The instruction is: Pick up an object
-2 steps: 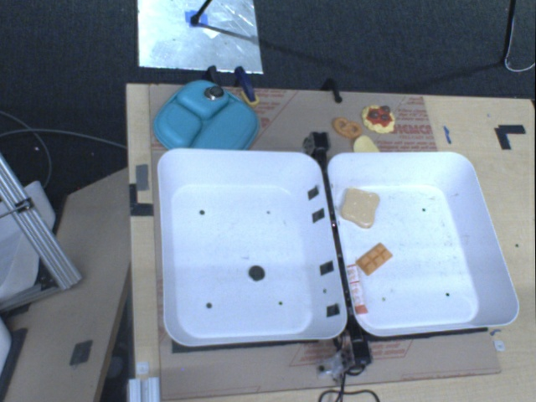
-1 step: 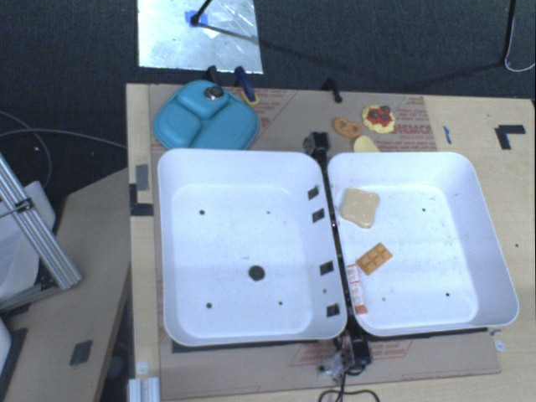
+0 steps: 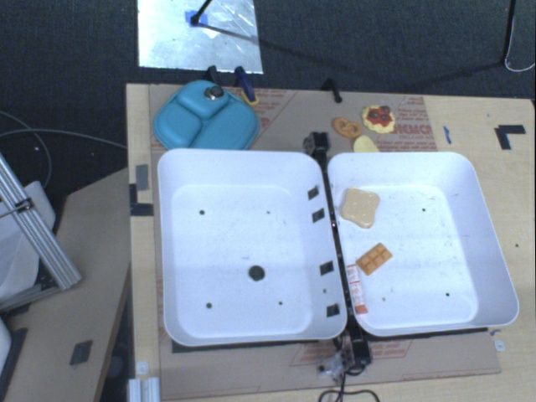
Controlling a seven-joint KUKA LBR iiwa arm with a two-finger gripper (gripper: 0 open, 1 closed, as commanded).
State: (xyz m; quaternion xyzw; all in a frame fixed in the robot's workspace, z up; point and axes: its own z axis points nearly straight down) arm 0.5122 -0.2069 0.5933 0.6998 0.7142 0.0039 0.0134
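In the right-hand bin (image 3: 469, 224), seen from the fixed camera above the bench, lie the likeliest things to pick: a pale, toast-like slab (image 3: 360, 207) near the bin's left wall, and below it a small orange waffle-like block (image 3: 373, 259), the two apart from each other. A thin red-and-white packet (image 3: 355, 295) sits tight against the divider between the bins. The left-hand bin (image 3: 193, 224) has a small dark disc (image 3: 256, 273) on its floor, well apart from everything else.

As for progress, nothing looks lifted: each piece rests flat on a bin floor, so by my reading the pick is not yet begun and the whole of it is left, approach, closing and lift. How far the gripper is open, and whether it has hold of anything, I cannot tell from this picture.

Around the bins, on the bench behind them, are a blue divided dish (image 3: 206, 118), a small brown cookie-like piece (image 3: 346, 127), a round toy pizza (image 3: 378, 118) and a pale yellow piece (image 3: 365, 145) just beside the right bin's back rim. None of these blocks the slab or the block; the packet, pressed to the wall, would likely be the awkward one to grasp
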